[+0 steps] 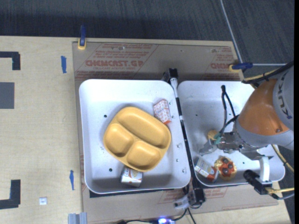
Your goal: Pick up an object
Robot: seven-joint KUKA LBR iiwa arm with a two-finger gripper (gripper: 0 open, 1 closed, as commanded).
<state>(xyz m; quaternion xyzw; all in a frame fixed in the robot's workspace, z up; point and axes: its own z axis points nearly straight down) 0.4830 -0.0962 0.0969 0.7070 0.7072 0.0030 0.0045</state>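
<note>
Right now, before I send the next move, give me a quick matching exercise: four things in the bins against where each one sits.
Things:
1. yellow tray
2. red-and-white packet
3. orange-and-red toy
4. gripper

Places:
A. right bin, near its front edge
B. left bin, filling its middle
C. left bin, at the tray's far right edge
D. over the right bin, just behind the toy

Pairs: 1-B, 2-C, 3-A, 4-D
</note>
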